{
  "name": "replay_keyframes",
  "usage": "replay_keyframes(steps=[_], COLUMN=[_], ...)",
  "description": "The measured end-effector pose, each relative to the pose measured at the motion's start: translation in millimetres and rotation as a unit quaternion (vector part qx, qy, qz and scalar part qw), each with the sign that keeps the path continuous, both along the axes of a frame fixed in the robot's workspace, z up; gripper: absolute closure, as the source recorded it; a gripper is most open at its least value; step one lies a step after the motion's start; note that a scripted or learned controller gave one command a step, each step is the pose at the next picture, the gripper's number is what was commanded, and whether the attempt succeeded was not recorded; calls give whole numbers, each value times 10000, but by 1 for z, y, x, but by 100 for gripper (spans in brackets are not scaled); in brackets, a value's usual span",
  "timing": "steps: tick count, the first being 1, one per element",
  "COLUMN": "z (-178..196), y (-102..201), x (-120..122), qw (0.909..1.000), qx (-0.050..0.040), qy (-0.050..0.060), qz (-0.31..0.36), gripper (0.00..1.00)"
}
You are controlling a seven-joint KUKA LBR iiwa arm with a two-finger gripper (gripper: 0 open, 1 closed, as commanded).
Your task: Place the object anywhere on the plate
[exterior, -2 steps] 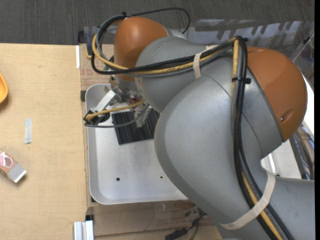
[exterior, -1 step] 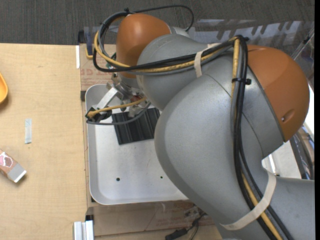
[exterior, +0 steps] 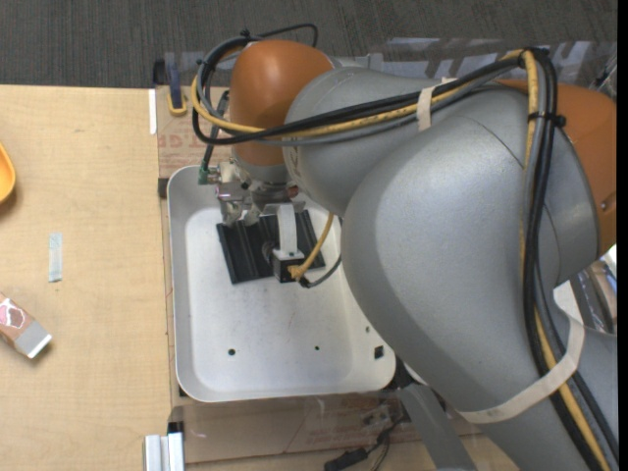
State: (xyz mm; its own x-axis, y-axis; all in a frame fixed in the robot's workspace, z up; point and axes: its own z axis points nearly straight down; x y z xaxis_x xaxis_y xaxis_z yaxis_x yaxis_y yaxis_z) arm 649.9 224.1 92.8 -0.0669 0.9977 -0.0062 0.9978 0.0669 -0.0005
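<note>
My gripper [exterior: 243, 255] hangs low over the back left part of a white bin [exterior: 285, 361], and its dark ribbed end is close to the bin floor. The orange band and grey arm [exterior: 442, 214] loom over the bin's right side and hide much of it. I cannot make out any object under or in the gripper. An orange curved rim [exterior: 4, 177], possibly the plate, pokes in at the far left edge of the wooden bench.
On the wooden bench [exterior: 88, 165] left of the bin lie a small grey strip [exterior: 55, 258] and a red-and-white packet [exterior: 22, 328]. The bin's left wall [exterior: 173, 292] runs along the bench edge. Cardboard shows behind the bin.
</note>
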Motion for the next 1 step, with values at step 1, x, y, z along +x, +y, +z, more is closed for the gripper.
replay_keyframes(steps=[1], z=[148], y=[0], x=[9], qw=[9975], qx=[19], qy=[3], qz=[709], gripper=[100])
